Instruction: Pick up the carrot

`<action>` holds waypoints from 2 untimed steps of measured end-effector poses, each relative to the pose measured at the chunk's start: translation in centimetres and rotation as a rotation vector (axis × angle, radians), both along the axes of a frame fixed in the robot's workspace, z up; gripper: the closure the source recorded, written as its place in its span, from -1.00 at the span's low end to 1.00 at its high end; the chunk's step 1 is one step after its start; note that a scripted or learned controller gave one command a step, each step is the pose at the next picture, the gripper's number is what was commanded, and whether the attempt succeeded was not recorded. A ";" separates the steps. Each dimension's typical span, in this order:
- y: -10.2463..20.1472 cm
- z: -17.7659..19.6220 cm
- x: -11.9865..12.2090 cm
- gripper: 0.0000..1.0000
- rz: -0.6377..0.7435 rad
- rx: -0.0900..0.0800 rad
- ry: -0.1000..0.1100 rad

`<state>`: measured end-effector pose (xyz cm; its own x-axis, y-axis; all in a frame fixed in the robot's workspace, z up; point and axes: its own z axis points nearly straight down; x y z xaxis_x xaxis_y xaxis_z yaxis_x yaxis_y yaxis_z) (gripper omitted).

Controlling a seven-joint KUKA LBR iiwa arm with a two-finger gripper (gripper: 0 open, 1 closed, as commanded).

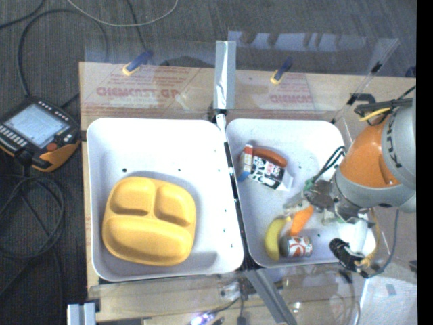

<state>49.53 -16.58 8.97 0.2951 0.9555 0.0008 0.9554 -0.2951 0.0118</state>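
Note:
The carrot [302, 219] is a small orange piece lying at a slant in the right bin [318, 135], near its front. My gripper [318, 196] hangs just above and to the right of the carrot's upper end, close to it or touching it. The grey arm with its orange band [365, 162] comes in over the bin's right rim and hides the bin's right side.
A yellow banana [272, 239] and a small can [298, 247] lie right beside the carrot at the front. A red, black and white packet [265, 167] lies toward the back. The left bin [108, 135] holds a yellow divided tray [150, 220].

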 end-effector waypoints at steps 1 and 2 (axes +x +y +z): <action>0.1 1.0 0.1 1.00 0.001 0.001 -0.002; 7.3 12.2 -0.3 1.00 0.271 0.002 0.013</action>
